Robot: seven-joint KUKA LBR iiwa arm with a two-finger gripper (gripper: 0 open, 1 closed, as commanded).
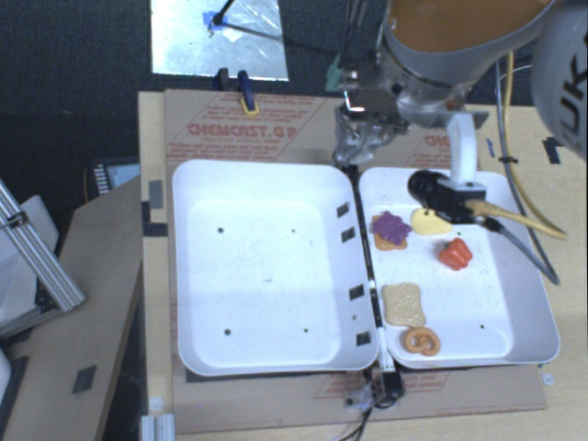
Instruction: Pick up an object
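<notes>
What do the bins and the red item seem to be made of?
Bins: they look like thin moulded plastic, white and smooth, judging by the rounded corners and raised rims. Red item: probably plastic or rubber toy food, since its colour is saturated and even with a slight sheen; the view is too small to tell which.

Two bins side by side on worktop (156,136). Right bin (524,310) holds five items: grapes (392,228) left, banana (429,221) beside, pepper (456,254) right, cracker (402,303) nearer, pretzel (422,342) nearest. Pincer (356,150) above far divider.
</notes>
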